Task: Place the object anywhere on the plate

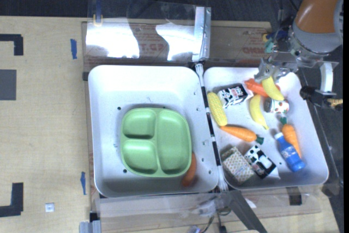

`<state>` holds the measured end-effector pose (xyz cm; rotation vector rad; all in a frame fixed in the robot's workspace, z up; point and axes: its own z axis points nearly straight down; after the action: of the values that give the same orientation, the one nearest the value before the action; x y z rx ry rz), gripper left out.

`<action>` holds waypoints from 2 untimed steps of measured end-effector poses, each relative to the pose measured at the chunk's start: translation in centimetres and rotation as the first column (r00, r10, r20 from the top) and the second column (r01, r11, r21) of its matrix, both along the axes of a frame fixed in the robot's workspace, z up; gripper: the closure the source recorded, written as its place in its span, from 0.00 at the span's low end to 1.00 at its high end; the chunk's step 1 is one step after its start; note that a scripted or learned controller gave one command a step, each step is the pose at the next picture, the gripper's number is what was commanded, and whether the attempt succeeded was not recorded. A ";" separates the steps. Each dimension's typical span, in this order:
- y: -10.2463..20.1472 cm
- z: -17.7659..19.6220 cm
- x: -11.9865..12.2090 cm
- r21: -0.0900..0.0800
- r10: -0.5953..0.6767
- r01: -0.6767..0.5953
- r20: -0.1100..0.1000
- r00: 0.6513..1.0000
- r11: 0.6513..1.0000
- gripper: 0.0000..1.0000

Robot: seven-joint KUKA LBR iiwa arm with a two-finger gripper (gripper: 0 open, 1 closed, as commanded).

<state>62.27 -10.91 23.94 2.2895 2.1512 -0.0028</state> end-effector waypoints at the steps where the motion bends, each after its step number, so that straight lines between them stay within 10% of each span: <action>1: 7.4 -4.2 -1.7 0.003 0.171 -0.171 -0.002 0.985 0.985 1.00; 2: 15.2 -5.0 -4.2 0.002 0.169 -0.169 -0.002 0.986 0.986 1.00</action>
<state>58.11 4.28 18.89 2.1001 2.3401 -0.0023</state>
